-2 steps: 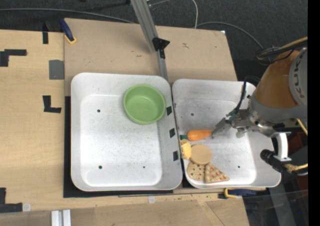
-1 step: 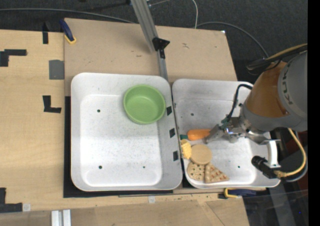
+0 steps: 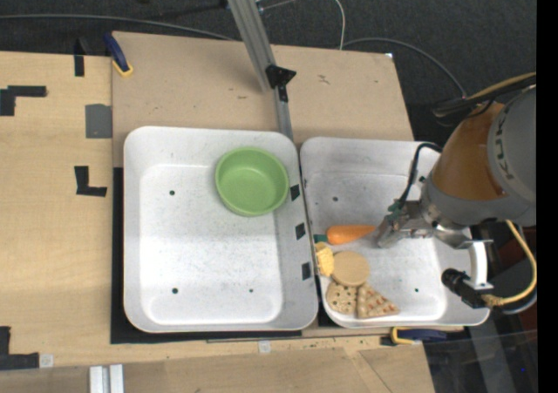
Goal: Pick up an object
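A: What is the camera view showing over the right bin (image 3: 366, 160)?

B: The grey arm (image 3: 488, 173) is reaching in from the right, and its jaws (image 3: 390, 233) are hovering low in the middle of that bin. The carrot (image 3: 350, 233), orange and lying on its side, is sitting just left of them, its near end touching or nearly touching the tips.

A: Are the jaws pinching it?

B: I cannot tell whether they are spread or pressed together; they are showing as a dark blur. Nothing is clearly sitting between them.

A: What else is lying there, counted?

B: Below the carrot, one round tan biscuit (image 3: 351, 267), with one small yellow piece (image 3: 323, 259) touching its left side by the bin wall. Toward the front edge, one round cracker (image 3: 342, 298) and one triangular waffle-like piece (image 3: 375, 302) are lying side by side, touching. So five items are sitting in the right bin.

A: And the left bin (image 3: 166, 243)?

B: One green bowl (image 3: 251, 180) is resting upright at its back right corner. Both bins, two in all, are sitting side by side on the table (image 3: 200, 77).
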Motion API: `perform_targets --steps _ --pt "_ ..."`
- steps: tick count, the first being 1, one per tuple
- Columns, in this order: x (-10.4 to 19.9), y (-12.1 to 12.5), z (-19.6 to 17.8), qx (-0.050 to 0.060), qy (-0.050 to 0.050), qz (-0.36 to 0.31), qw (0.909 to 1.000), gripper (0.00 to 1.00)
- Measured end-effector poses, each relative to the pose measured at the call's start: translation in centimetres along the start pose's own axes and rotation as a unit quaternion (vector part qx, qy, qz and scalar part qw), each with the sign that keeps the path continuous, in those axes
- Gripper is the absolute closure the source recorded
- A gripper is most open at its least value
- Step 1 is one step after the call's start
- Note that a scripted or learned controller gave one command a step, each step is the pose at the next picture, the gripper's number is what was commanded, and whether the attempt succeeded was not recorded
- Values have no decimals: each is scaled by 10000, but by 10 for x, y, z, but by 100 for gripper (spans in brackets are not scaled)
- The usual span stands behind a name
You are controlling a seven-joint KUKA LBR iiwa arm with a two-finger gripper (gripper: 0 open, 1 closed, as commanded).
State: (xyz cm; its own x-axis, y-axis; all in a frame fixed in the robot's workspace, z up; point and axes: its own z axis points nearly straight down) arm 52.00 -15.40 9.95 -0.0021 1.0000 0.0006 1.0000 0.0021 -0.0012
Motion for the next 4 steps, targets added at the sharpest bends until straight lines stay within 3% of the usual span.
perform_targets --steps 1,3,4 --pt "-7 -3 -46 -17 -8 11 10000 100" --pt "-9 14 -156 -29 -13 3 10000 100" --pt "-9 14 -175 -9 -5 4 10000 100"
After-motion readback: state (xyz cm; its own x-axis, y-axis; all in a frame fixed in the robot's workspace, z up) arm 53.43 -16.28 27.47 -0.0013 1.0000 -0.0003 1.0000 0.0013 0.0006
